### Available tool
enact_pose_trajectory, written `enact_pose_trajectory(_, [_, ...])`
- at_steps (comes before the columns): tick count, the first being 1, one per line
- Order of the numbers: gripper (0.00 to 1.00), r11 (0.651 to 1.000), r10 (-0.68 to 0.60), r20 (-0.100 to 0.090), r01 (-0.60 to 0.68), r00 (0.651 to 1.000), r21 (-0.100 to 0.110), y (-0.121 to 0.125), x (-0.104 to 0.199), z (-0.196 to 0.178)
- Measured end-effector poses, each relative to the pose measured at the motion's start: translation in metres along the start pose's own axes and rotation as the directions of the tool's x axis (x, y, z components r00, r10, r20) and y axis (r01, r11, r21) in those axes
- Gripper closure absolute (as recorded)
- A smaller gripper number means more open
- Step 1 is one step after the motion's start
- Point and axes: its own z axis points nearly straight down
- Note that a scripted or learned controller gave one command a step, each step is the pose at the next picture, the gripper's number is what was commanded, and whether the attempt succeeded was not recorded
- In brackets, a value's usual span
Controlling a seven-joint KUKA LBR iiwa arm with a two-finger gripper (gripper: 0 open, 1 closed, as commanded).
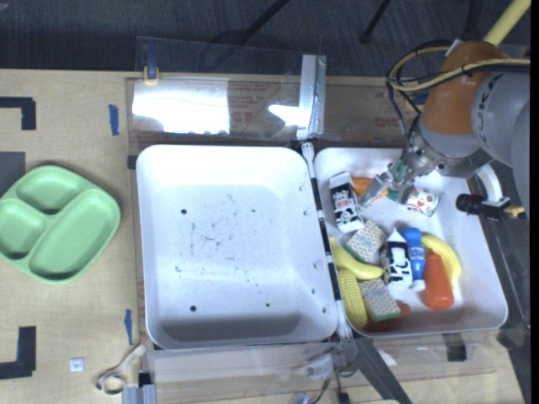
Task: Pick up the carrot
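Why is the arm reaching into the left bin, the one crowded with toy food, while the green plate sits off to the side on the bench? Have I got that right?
Almost. The camera view shows the arm's gripper over the right bin, and that is the one crowded with toy food. The left bin holds none. The green plate does sit off to the side on the bench.

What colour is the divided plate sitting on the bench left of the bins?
The divided plate is pale green, seen best in the camera view.
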Motion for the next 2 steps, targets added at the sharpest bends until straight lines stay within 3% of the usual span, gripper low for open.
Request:
enact_pose_trajectory(1, [1.0,1.0,-0.003,0.006,0.003,1.0,-0.003,0.001,-0.001,-0.007])
enact_pose_trajectory(2, [1.0,1.0,-0.011,0.01,0.011,1.0,-0.011,0.01,0.016,-0.085])
